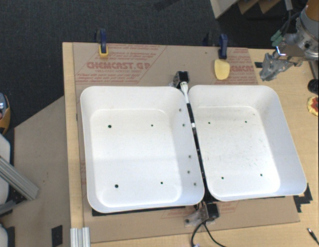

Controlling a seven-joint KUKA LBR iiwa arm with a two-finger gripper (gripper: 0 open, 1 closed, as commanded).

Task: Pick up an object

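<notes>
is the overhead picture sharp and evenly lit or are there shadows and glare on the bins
Camera view: the left bin is brighter across its upper half, with a soft shadow band across its lower floor; the right bin looks evenly lit, without hard glare; the gripper at the upper right looks slightly blurred.

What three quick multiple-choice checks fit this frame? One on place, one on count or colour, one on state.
1. Where is the gripper?
A. Over the left bin
B. Above the board beyond the right bin's far right corner
C. Inside the right bin

2. What colour is the small object on the board behind the bins?
A. Yellow
B. Green
C. Black

3. How do the two bins sit?
A. Stacked
B. Far apart
C. Side by side, rims meeting along a dark strip

Answers: 1 B, the gripper hangs outside the bin's rim near the top right. 2 A, it is pale yellow, below a blue clamp. 3 C, the left bin adjoins the right at the centre.
</notes>
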